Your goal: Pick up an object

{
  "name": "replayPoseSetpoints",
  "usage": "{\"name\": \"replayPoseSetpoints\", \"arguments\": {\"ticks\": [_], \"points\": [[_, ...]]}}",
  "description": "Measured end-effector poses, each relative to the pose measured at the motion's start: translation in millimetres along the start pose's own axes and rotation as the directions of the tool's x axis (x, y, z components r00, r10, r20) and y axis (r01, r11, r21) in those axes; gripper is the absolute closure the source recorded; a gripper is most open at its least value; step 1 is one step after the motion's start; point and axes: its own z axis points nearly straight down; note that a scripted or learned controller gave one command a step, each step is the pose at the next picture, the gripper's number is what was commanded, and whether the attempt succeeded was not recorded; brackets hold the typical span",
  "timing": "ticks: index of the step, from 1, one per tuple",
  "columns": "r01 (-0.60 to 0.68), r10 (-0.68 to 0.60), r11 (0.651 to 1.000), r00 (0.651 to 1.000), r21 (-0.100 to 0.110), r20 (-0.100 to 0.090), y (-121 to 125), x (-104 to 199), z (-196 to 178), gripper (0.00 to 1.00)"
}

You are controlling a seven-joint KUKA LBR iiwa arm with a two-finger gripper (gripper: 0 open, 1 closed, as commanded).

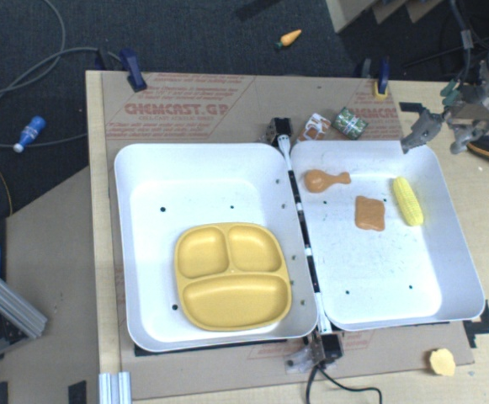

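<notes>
We read the step in hand as the approach: nothing is grasped yet. The end effector [436, 133] hangs above the far right corner of the right bin [446, 297], its two fingers spread apart with nothing between them.

Three candidates lie in the far half of that bin. The corn cob [407, 200] is nearest the end effector, lying lengthwise close to the right wall. The brown block [369, 213] sits just beside it toward the centre, and the drumstick [324, 179] lies near the divider. The yellow plate [231, 274] is in the left bin [143, 175].

We recommend the corn cob. We turn the fingers across its narrow width, centre them on its middle, and descend straight down. The nearby wall may obstruct the outer finger, so we keep the opening only slightly wider than the cob
</notes>
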Motion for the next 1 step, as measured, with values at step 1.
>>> {"name": "replayPoseSetpoints", "arguments": {"ticks": [1], "points": [[0.0,0.0,1.0,1.0,0.003,0.0,41.1,-31.8,114.9,0.0]]}}
